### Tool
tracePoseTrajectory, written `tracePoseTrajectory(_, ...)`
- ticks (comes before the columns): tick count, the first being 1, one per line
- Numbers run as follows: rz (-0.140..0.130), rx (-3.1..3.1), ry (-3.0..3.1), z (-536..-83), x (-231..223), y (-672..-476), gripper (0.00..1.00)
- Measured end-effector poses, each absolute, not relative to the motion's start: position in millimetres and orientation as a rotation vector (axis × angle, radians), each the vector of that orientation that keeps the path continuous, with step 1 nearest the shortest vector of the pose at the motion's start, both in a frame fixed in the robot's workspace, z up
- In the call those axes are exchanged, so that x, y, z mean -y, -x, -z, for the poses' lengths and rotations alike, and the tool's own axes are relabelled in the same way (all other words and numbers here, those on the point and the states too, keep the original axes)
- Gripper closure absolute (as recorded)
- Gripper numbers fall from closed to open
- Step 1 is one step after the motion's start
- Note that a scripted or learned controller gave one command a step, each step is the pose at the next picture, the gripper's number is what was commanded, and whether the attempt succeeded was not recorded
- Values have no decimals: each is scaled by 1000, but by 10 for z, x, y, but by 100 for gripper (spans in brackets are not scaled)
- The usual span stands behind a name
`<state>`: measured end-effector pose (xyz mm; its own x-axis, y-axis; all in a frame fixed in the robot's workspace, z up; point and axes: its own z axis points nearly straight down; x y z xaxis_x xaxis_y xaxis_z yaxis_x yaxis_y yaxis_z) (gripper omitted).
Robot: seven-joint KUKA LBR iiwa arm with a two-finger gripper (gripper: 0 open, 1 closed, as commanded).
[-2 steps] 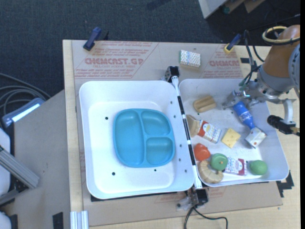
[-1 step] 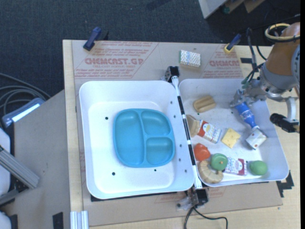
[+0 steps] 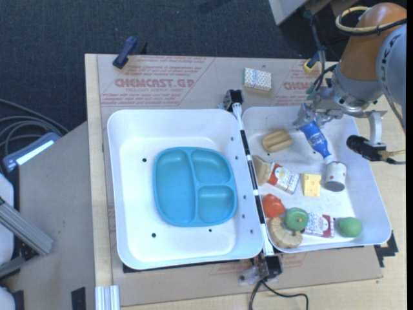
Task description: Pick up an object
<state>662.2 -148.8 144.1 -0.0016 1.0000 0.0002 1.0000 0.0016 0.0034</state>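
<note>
From my seat, the left bin [image 3: 129, 173] carries only a blue divided plate [image 3: 195, 186], while the right bin [image 3: 374, 199] holds the toy food: a bread roll [image 3: 276, 141], a cheese wedge [image 3: 312, 185], a tomato [image 3: 273, 206] and green fruit. The gripper [image 3: 311, 120] hangs over the far end of that bin, right at the top of a blue bottle [image 3: 319, 141]; whether its pincer is spread or pinching, I cannot tell. I judge this the grasp step, and the next move calls for a firm close and a straight lift.

Printed lettering on the board

The flat brown cardboard sheet [image 3: 187, 76] under the two white bins bears red print reading "CHEMCAST G.P"; smaller lines around it and the packet labels are too blurred to read.
</note>
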Motion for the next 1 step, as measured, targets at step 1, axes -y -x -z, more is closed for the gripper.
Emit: tracePoseTrajectory(1, -4, -2222, -2218, -1899, 763, -6575, 100)
